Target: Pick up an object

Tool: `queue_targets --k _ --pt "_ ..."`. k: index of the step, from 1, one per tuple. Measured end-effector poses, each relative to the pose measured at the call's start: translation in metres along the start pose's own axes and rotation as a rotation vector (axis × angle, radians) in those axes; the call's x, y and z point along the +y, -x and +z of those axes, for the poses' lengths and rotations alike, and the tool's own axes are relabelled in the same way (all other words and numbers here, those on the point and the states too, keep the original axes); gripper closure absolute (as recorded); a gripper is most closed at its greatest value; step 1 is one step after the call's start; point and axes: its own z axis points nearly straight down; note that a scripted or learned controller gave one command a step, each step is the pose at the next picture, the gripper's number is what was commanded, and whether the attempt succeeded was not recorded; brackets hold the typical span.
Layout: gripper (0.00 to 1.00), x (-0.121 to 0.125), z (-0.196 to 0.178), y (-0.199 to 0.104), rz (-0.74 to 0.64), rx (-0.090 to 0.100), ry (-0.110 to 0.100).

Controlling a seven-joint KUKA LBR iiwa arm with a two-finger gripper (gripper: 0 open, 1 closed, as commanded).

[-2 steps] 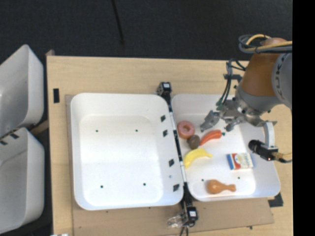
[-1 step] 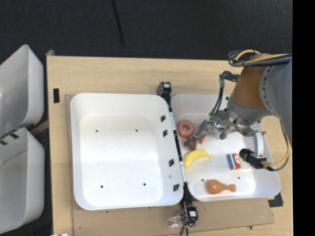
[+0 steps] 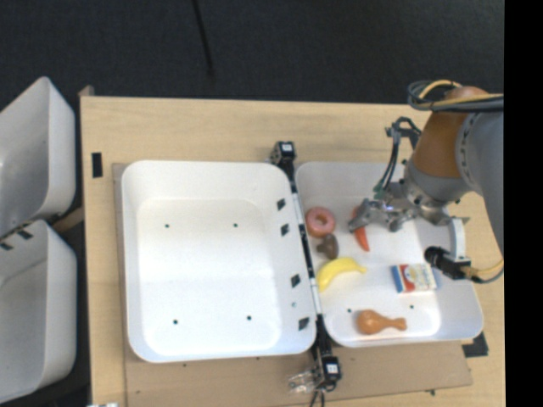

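my gripper point(image 3: 366, 220) over carrot point(image 3: 362, 239) — finger state i cannot tell; risk: nudging it toward the donut point(image 3: 320, 220) at 9 o'clock.

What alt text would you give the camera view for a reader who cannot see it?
The gripper hangs over the right bin, right above a small carrot. That bin also contains a pink donut, a brown lump, a banana, a small carton and an orange drumstick.
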Motion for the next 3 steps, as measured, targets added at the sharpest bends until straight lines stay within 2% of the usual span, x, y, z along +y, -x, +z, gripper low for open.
queue_targets --k 1,2,3 --pt "1.0 -0.001 -0.007 0.0 -0.001 0.001 -0.005" --pt "1.0 -0.088 -0.002 -0.088 -0.005 0.003 -0.002" --pt "1.0 -0.065 -0.108 -0.167 -0.012 0.003 0.01"
